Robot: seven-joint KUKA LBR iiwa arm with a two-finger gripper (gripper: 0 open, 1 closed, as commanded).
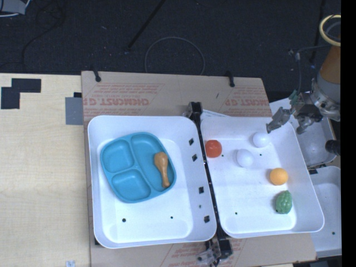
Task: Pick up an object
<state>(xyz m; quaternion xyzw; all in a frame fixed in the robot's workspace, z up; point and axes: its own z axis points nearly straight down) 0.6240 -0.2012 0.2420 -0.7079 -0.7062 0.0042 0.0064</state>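
Above the far right corner of the right bin (311, 227), the claw (290, 119) hangs with its two dark fingers (276, 121) spread wide apart and nothing between them. It sits high and off to the side, which reads as a pose before any descent, so no object has been picked yet. The grey arm (328, 88) with its orange band reaches in from the right edge.

Nearest the claw lies a white ball (260, 139), smooth and round, just beside the bin's far wall. A second white ball (244, 157) rests near it, a little toward the middle. Both look hard and glossy and would likely roll if nudged, so a centred close seems needed. A red round piece (213, 148), probably a toy tomato, sits close to the divider between the bins. An orange ball (278, 176) and a bumpy green piece (283, 202), like toy broccoli, lie toward the near right side, well apart from each other and from the walls, which leaves room for fingers on either side.

The left bin (111, 227) carries a blue compartment plate (117, 154) of matte plastic, with a tan toy drumstick (162, 168) lying across its right compartment. Both bins rest on a cardboard sheet (167, 96) over the pale wooden tabletop (39, 171).
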